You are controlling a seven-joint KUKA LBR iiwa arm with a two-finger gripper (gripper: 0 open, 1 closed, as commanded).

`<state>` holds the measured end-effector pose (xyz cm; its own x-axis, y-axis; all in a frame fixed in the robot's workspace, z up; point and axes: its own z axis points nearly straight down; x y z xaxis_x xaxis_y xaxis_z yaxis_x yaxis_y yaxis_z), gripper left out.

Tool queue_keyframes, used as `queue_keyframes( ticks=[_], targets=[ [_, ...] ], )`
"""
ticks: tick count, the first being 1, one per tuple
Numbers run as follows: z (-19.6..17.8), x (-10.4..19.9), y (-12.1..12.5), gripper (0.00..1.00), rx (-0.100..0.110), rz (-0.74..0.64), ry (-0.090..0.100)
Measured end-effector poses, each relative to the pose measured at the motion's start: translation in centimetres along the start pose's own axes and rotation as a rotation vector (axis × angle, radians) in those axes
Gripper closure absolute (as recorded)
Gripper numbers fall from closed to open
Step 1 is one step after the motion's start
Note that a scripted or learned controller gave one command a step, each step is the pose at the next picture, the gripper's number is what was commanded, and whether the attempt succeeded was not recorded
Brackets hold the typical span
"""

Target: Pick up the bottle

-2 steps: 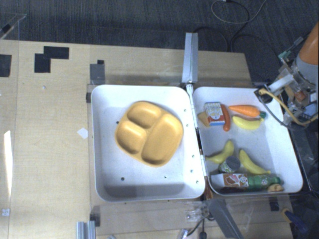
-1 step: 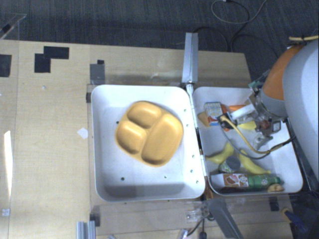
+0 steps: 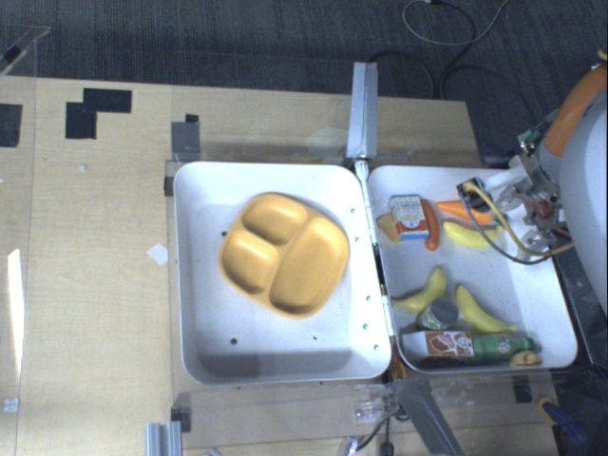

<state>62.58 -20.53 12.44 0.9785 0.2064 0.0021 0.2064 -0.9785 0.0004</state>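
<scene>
Bench (image 3: 95, 255) is light wood w/ two shallow white bins side by side. Left bin (image 3: 204, 350) holds a big yellow 3-compartment tray (image 3: 285, 253), sitting roughly mid-bin, tilted diagonally.

Right bin (image 3: 560, 335) is crowded. Arm (image 3: 584, 136) comes in from the right, grey w/ orange band, over the bin's upper-right corner; gripper (image 3: 532, 212) hangs at that corner among loose cables. Can't tell whether it's apart or together, too cluttered.

Bottle (image 3: 480, 347) is green w/ a red/white label, lying on its side along the near wall of the right bin, cap end pointing right. It's well apart from the gripper, at the opposite end of the bin.

Two bananas (image 3: 480, 313) lie just above the bottle, angled apart; a third banana (image 3: 470, 237) sits nearer the gripper. Small carton (image 3: 408, 217) w/ blue edge near the bin's upper-left, w/ an orange carrot-like piece (image 3: 432, 224) touching its right side.
</scene>
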Motion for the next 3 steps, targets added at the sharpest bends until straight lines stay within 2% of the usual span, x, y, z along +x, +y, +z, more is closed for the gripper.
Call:
queue_keyframes(
  ticks=[1, 2, 3],
  targets=[
    [3.4, -0.2, -8.5, 0.0, 0.002, -0.116, 0.0],
    [-2.5, 2.1, 0.5, 0.0, -0.002, -0.208, 0.004],
    [-3.7, 2.4, 0.2, 1.0, -0.004, -0.218, 0.007]
  ],
)
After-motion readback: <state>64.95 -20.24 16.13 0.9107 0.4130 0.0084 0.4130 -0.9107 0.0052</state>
